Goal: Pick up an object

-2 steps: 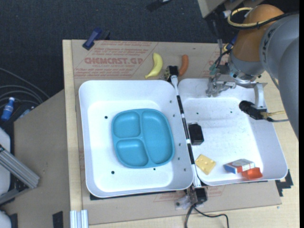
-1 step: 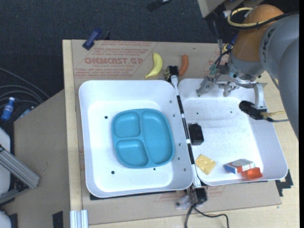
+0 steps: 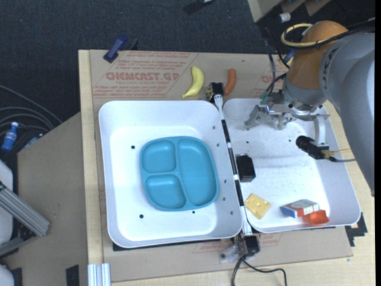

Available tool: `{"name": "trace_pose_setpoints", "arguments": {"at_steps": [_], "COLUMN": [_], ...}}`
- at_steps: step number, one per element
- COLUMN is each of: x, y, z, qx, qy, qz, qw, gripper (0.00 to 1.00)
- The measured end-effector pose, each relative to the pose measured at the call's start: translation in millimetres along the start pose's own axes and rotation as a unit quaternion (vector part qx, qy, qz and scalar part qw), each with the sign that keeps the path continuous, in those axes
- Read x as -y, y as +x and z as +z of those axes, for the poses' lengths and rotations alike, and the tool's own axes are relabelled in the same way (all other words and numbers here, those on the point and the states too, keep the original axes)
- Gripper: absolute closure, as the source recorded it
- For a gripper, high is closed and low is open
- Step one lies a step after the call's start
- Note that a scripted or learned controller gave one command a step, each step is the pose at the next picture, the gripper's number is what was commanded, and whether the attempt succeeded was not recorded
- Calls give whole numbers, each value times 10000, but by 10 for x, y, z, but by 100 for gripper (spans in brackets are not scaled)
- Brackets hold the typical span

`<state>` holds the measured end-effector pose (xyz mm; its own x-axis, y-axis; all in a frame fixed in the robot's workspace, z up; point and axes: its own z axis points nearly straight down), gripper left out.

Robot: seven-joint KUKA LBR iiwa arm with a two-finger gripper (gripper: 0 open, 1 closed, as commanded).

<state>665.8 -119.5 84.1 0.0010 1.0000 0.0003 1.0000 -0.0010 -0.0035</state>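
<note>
— Found the gripper (image 3: pixel 265 123)?
— Yes; hanging over the far end of the right bin (image 3: pixel 339 177), reaching in from the right; spread apart, pinching nothing; clear of every loose thing below.

— And to pick from, in that bin?
— Counted four; a black block (image 3: pixel 245 167) hard against the left wall, right by the seam between the two bins; a yellow wedge (image 3: pixel 257 205) near the front left corner; a blue, white and red box (image 3: pixel 299 208) close to the front wall; an orange piece (image 3: pixel 318 218) just beside that box, on its right; all four well apart from the gripper.

— And in the left bin (image 3: pixel 119 124)?
— Holding a blue divided plate (image 3: pixel 178 173), lying flat about the middle of the floor; apart from every wall.

— Anything outside the bins?
— On the bench top (image 3: pixel 149 70), beyond the far walls, a yellow banana (image 3: pixel 193 82) and an orange stick-like thing (image 3: pixel 230 81); near each other, not touching; at the far left corner, a small blue thing (image 3: pixel 116 48), too small to name.
</note>
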Motion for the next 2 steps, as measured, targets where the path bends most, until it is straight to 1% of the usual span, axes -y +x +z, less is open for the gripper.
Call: {"name": "trace_pose_setpoints", "arguments": {"at_steps": [1, 2], "x": [-11, -16], "y": [4, 7], "z": [-113, -216], "qx": [3, 5], "qy": [-14, -23], "qz": [-4, -5], "qw": [10000, 10000], "gripper": [100, 100]}}
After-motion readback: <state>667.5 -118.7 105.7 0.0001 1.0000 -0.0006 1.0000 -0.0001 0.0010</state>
